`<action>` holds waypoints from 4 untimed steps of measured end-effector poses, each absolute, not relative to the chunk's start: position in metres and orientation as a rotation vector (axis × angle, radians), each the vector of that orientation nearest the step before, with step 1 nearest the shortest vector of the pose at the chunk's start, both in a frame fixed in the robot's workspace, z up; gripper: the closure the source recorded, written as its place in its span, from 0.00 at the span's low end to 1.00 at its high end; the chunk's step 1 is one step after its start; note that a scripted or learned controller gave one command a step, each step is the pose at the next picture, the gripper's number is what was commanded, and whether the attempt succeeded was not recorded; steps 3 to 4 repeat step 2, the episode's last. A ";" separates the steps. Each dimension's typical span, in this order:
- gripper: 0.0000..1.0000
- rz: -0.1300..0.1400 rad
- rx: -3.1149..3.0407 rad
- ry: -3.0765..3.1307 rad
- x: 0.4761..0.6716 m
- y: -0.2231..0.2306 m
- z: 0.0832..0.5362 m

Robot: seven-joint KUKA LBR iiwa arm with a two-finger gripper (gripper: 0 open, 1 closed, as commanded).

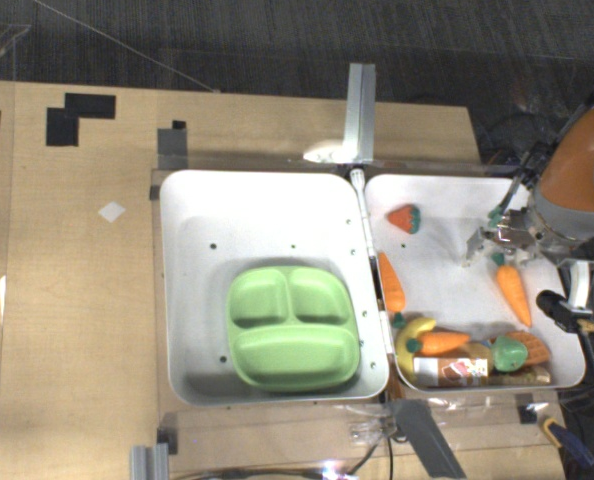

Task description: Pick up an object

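You are at the approach step: nothing is lifted yet. The gripper [497, 238] sits low in the right bin [432, 268], near its far right wall, directly above the leafy top of a carrot [513, 293]. Whether the claw is wide or narrow cannot be told at this size; no object is seen between it.

The carrot is the likeliest target. It lies flat on the bin floor, alone, stem end toward the gripper and its point aimed at the near right corner. It is orange, tapered and smooth, so in my judgement it may roll or slip unless gripped across its thick upper part.

The next move calls for a short descent and a squeeze across the carrot's width, then a straight lift. Check that the claw lines up across the body, not along it.

Other items in the same bin:
- a strawberry [404, 218], alone near the far left;
- a second carrot [390, 283] against the left wall;
- a crowded pile [472, 356] of toy food along the near wall, a poor choice for a clean grasp.

The left bin [192, 268] holds a green divided plate [293, 326].
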State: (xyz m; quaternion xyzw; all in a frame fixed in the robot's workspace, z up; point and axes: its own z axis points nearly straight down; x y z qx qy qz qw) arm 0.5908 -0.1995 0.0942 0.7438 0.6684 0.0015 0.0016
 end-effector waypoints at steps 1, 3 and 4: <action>1.00 0.010 2.329 2.100 0.593 -0.199 0.105; 1.00 0.005 2.301 2.134 0.611 -0.129 0.221; 1.00 0.005 2.301 2.134 0.611 -0.129 0.221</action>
